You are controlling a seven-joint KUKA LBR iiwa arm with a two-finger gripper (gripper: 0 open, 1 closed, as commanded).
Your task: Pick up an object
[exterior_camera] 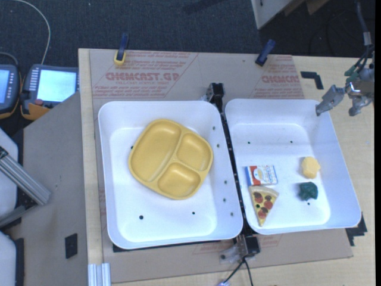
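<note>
Two-finger gripper [344,99] hangs with fingers spread open, nothing between them. Nearest pick, lumpy yellow foam-like piece [309,167], lies below and slightly left of the fingers, well apart, in white right-hand bin [280,115].

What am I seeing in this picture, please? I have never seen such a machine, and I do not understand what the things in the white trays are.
One camera looks down at a slant on a bench. Two shallow white bins sit side by side. The left bin holds a yellow divided plate. The right bin holds a small picture card, a toy pizza slice, a yellow lump and a dark green lump. At the right edge is the robot arm's gripper, above the right bin's far corner. It holds nothing.
</note>
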